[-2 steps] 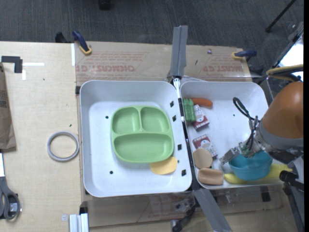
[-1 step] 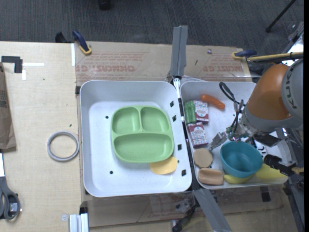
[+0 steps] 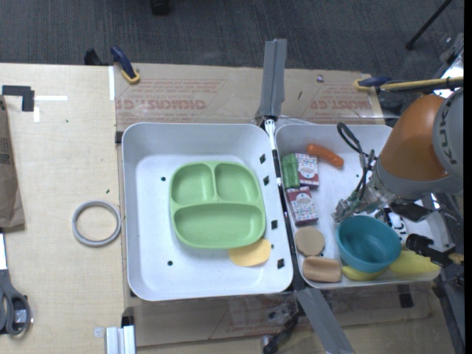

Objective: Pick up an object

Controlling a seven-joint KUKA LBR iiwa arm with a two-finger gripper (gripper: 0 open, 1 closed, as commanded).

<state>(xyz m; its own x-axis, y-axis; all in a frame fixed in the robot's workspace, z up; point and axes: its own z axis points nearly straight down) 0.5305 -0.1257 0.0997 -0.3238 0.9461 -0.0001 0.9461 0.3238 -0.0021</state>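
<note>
At the near edge of the right bin [image 3: 289, 135] lie a tan bun-shaped toy [image 3: 321, 270] and a yellow banana-like piece [image 3: 413, 265], with a blue bowl [image 3: 367, 243] standing just behind them. A round tan disc [image 3: 310, 241] sits beside the bowl on its left. Just beyond the bowl's rim the hand [image 3: 348, 208] hangs low in the bin, reaching in from the right under the orange band of the arm [image 3: 411, 147]. Whether it is spread or closed cannot be told; nothing is seen in its hold.

Left of the hand lie two small red packets [image 3: 303, 205], one behind the other, and a green stick-shaped toy [image 3: 290, 170]. Farther back rests an orange carrot-like toy [image 3: 325, 154]. In the left bin [image 3: 147, 220], a green divided plate [image 3: 217, 204] lies flat, with a yellow disc [image 3: 251, 254] peeking from under its near edge.

The step in hand looks like the descent toward a pick, with the bowl's far rim or the near packet the likeliest target. The next move would call for settling onto one item, closing firmly, then lifting straight up clear of the crowded neighbours.
</note>
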